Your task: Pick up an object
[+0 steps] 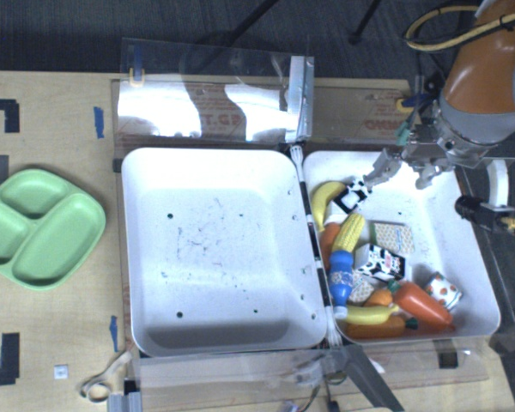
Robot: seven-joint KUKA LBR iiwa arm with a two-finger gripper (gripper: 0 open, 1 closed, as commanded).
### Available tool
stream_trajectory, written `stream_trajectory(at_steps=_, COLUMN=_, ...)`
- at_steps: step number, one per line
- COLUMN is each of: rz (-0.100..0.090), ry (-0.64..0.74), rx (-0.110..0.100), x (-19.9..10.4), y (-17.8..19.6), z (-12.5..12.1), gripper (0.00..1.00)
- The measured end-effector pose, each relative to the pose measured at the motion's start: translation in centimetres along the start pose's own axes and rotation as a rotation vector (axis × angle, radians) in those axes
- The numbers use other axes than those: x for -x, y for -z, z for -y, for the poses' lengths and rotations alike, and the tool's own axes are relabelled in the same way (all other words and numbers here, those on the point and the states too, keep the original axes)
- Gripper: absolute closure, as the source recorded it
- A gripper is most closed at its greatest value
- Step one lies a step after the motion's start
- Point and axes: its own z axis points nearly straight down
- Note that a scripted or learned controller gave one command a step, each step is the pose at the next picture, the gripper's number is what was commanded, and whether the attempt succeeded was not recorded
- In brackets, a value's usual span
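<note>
My gripper hangs over the back of the right bin, its two fingers spread apart with nothing between them. The left fingertip is just right of a small black-and-white item. Toys are piled in the bin's left and front parts: a yellow banana, a corn cob, a blue bottle, a checkered box, a cow-patterned piece, an orange carrot and a small white-and-red ball.
The left bin lies beside the right one, with a raised divider between them. A green sectioned plate rests on the bench at far left. A clear plastic panel stands behind the left bin.
</note>
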Motion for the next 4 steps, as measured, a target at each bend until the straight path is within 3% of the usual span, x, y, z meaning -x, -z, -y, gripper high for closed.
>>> stream_trajectory(at_steps=1, rz=0.0, ry=-0.134, rx=0.0, x=3.5, y=-11.0, z=3.9, gripper=0.0)
stream_trajectory(at_steps=2, rz=0.004, ry=-0.427, rx=0.013, x=1.3, y=-14.1, z=1.5, gripper=0.0)
stream_trajectory(at_steps=3, rz=0.001, ry=-0.428, rx=0.019, x=1.2, y=-12.9, z=1.3, gripper=1.0)
stream_trajectory(at_steps=4, rz=0.001, ry=-0.876, rx=-0.002, x=4.1, y=-9.6, z=6.3, gripper=1.0)
